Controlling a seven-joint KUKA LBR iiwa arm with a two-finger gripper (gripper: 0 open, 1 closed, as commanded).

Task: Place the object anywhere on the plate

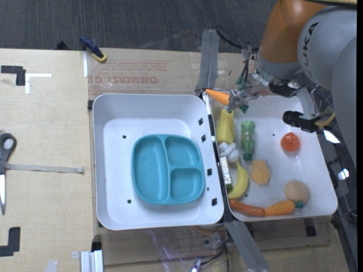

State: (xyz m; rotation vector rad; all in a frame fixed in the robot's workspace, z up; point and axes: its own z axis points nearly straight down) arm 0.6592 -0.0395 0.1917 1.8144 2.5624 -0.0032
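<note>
The pincer (pixel 237 98) sits at the right bin's far-left corner, apparently gripping the orange carrot (pixel 218 96). Next comes lifting it leftward over to the teal plate (pixel 168 168).

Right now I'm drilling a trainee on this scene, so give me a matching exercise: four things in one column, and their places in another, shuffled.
Things:
1. plate
2. tomato
3. scissors
4. green bottle

Places:
A. on the bench, left of both bins
B. in the left bin
C. right bin, near its right wall
D. right bin, beside the yellow corn cob's right side

Pairs: 1-B, 2-C, 3-A, 4-D
</note>
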